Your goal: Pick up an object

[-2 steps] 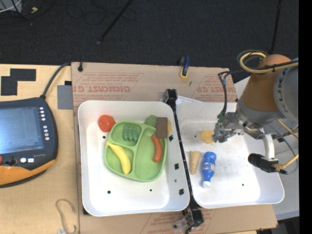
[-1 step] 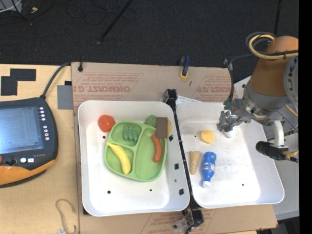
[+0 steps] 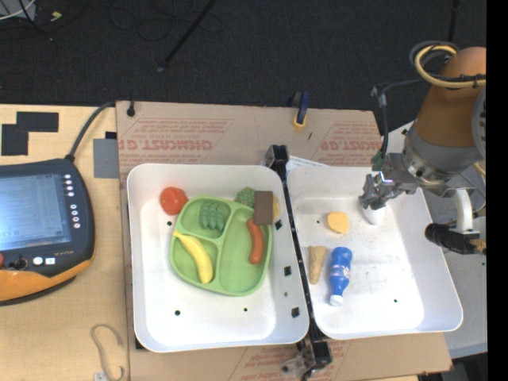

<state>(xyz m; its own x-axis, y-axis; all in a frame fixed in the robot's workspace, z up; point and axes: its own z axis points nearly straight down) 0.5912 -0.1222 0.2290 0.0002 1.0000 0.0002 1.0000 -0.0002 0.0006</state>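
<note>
Approach step, nothing grasped – pincer [image 3: 373,206] low over right bin [image 3: 432,292], can't tell how wide it's open; nearest pick the yellow-orange piece [image 3: 338,223] just left – next needs a shift left and descent

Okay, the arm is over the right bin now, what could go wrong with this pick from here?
The gripper hangs over bare floor of the right white bin, apart from the small yellow-orange chunk; closing here may grab nothing. The blue plastic bottle with white cap lies on its side touching the tan cone-shaped piece, so a grasp could nudge both.
</note>
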